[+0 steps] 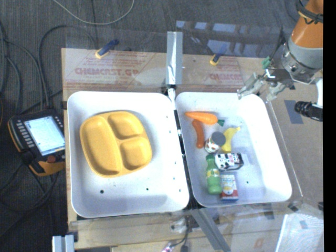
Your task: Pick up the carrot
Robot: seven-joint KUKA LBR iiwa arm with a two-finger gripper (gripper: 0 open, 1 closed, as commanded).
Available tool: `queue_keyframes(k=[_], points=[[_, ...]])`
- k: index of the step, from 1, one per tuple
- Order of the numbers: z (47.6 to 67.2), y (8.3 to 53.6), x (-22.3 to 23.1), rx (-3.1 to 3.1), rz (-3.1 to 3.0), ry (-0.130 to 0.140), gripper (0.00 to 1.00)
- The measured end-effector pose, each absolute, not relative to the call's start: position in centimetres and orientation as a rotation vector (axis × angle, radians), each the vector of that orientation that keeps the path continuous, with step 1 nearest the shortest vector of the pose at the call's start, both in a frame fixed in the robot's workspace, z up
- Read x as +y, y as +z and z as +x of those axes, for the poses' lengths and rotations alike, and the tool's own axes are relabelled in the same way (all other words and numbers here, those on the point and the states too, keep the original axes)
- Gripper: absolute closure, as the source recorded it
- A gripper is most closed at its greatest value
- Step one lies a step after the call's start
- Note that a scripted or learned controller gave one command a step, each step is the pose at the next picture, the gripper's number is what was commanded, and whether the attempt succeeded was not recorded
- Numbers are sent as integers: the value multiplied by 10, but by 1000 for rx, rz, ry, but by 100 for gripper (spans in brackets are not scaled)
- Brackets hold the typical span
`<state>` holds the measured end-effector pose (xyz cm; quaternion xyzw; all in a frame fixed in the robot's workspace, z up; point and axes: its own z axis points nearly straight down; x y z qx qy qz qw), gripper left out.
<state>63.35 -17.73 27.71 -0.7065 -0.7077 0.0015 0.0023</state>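
The carrot (202,118) is orange with a small green tip and lies across the far left part of the right bin (270,151). My gripper (258,86) hangs above that bin's far right corner, up and to the right of the carrot and well apart from it. Its two fingers are spread open with nothing between them.
Beside the carrot lie an orange sausage-shaped toy (199,133), a grey round piece (216,139), a yellow banana (230,137), a black-and-white cow toy (229,161), a green bottle (212,175) and a small carton (228,187). The left bin (84,193) holds a yellow divided plate (115,142).
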Motion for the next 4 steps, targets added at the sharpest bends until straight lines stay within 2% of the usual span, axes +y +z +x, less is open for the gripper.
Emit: queue_keyframes(k=[1, 2, 3, 4], points=[[645, 169, -128, -2350, -2078, 6, 0], [650, 89, -104, -2571, -1821, -3, 0], [650, 98, -103, -2566, -1817, -4, 100], [668, 195, -35, -2195, -2245, 8, 100]])
